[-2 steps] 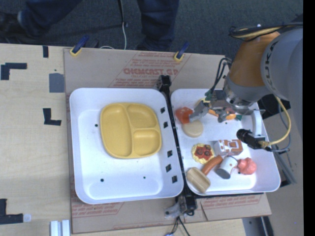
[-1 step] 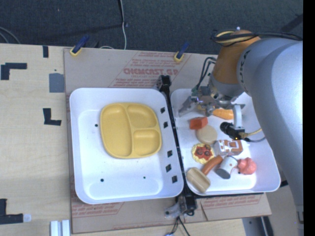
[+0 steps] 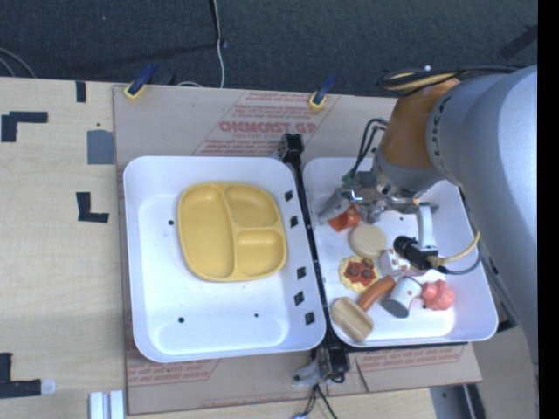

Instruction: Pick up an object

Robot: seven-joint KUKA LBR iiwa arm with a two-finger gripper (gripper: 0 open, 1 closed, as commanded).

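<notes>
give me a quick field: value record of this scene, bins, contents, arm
left bin: shallow white bin holding a yellow divided plastic plate
right bin: shallow white bin with a pile of toy food
toy food: red-topped pizza slice, orange hot dog, tan bread loaf, pink lumpy piece
arm: grey arm with orange band, over the right bin
gripper: gripper low near a red piece

Even, fairly bright overhead light. The white bins look slightly washed out, shadows under their rims stay soft, and the arm nearest the lens is blurred.
</notes>
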